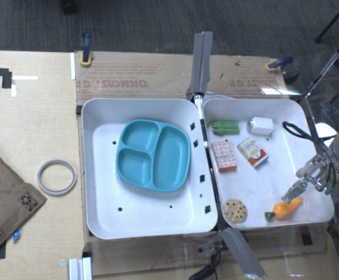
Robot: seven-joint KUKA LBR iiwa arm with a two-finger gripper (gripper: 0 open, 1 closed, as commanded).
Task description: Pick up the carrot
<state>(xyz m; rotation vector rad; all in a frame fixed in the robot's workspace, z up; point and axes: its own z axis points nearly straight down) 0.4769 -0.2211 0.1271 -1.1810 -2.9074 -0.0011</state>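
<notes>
While the gripper [299, 187] hangs over the right bin [286, 107] with its jaws spread, you'll see the carrot [286, 208] lying just beside its fingertips, near the bin's front right corner; nothing is pinched.

Reaches in from the right, only the far end of the arm in view at the frame's edge. Gripper [302, 184] hangs low and tilted, pointing down and to the left (metal linkage behind the fingers plainly seen, up and to the right of them). Two thin fingers [294, 189] set apart with a gap between them, nothing clamped in that gap. Black cable loops up and to the left of the linkage.
</notes>
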